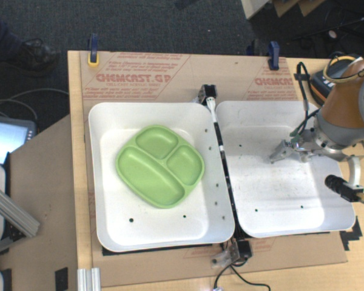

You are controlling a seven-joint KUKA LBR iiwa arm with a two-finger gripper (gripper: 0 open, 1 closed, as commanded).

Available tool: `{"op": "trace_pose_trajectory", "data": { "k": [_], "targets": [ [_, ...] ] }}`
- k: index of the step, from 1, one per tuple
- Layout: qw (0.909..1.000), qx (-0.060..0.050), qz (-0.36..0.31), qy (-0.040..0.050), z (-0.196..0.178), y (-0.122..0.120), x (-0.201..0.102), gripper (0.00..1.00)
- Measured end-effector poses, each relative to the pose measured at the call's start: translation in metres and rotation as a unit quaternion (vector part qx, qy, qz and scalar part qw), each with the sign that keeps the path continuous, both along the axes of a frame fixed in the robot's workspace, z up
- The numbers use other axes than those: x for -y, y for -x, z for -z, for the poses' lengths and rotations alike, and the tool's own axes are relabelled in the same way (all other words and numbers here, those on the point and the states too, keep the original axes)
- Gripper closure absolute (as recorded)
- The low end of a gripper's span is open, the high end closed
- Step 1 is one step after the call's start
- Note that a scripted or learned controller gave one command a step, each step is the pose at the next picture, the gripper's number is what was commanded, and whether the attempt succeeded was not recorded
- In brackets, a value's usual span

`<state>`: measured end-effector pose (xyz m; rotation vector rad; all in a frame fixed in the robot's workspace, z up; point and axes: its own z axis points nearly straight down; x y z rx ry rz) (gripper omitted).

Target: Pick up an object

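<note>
Camera view is showing the gripper hovering over the right bin's bare floor, well apart from the green divided plate in the left bin, risking an empty grasp.

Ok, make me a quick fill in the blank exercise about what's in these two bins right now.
1. The green divided plate lies in the ____ bin as the camera sees it.
2. The plate has ____ compartments.
3. The claw is over the ____ bin as the camera sees it.
4. The color of both bins is ____.

Missing words: left; three; right; white
</note>
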<state>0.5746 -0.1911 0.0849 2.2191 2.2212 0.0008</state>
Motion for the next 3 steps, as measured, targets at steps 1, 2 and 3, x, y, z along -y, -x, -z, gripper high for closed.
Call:
{"op": "trace_pose_trajectory", "data": {
  "k": [1,2,3],
  "targets": [
    [1.0000,0.000,0.000,0.0000,0.000,0.000,0.000,0.00],
    [1.0000,-0.003,-0.003,-0.0031,0.001,0.015,-0.068,0.00],
    [1.0000,0.003,-0.002,0.0003,0.000,-0.062,-0.073,0.00]
  ]
}}
